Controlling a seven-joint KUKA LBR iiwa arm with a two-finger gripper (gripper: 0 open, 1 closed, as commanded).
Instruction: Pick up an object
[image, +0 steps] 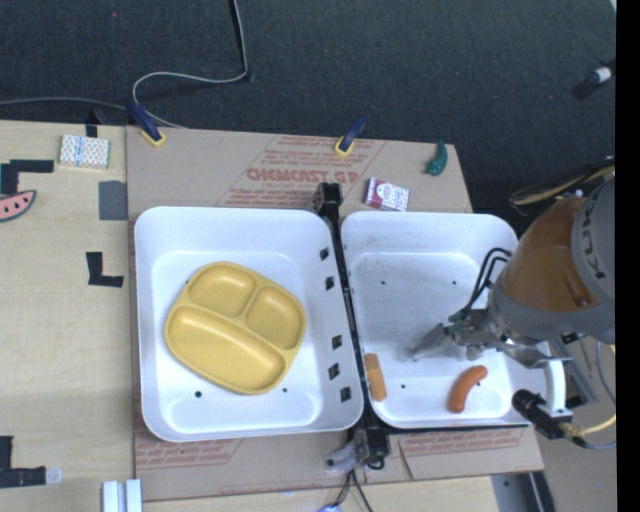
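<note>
A sausage (467, 388) lies on the floor of the right bin (420, 240), near its front wall, orange-red and tilted. A second sausage (375, 377), paler, lies against that bin's left wall. The gripper (425, 345) hangs low over the bin floor between them, just above and left of the first sausage; how far it is open I cannot tell. The left bin (160, 240) holds a yellow tray (235, 327) with three compartments. Both bins sit on cardboard (250, 170) on the counter (50, 300).
</note>
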